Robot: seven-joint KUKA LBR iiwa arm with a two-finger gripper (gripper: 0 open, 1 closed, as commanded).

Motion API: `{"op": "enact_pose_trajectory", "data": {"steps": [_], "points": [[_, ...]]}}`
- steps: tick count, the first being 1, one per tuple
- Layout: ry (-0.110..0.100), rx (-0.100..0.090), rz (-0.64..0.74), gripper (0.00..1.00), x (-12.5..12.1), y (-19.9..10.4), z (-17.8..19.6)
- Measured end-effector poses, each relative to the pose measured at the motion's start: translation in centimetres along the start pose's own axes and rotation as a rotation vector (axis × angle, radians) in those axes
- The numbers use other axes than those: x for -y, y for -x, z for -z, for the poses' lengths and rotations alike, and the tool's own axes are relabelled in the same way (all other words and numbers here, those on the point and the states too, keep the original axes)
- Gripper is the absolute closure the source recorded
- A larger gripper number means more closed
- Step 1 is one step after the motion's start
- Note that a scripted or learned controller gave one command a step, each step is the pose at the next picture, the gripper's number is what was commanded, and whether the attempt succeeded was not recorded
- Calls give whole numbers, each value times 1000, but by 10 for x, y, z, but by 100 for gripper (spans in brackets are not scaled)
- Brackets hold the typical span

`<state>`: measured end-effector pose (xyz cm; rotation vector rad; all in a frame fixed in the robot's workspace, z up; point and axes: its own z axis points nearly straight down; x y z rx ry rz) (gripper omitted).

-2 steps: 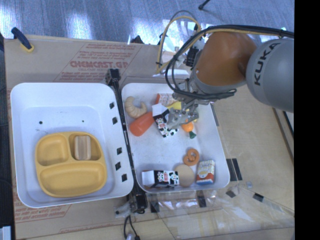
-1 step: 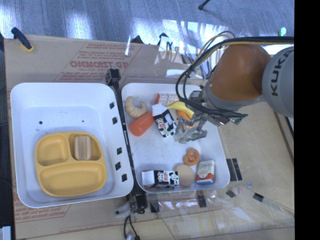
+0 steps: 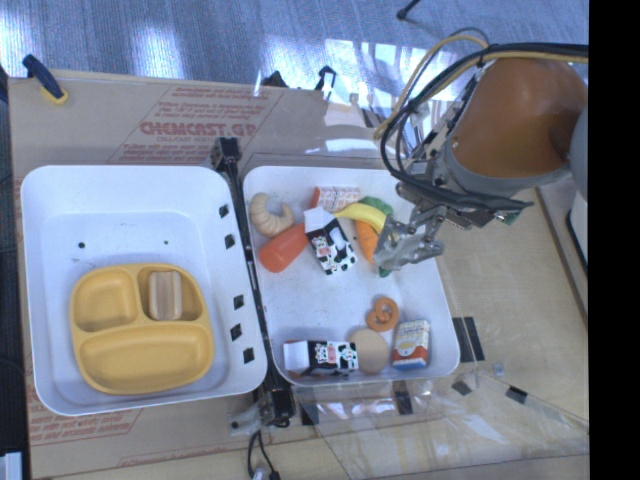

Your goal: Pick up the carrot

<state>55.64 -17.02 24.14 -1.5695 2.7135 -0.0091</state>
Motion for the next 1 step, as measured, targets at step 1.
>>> {"op": "enact_pose_trajectory", "data": {"steps": [1], "points": [[7,-2,-232,100,-70,54,12]]}}
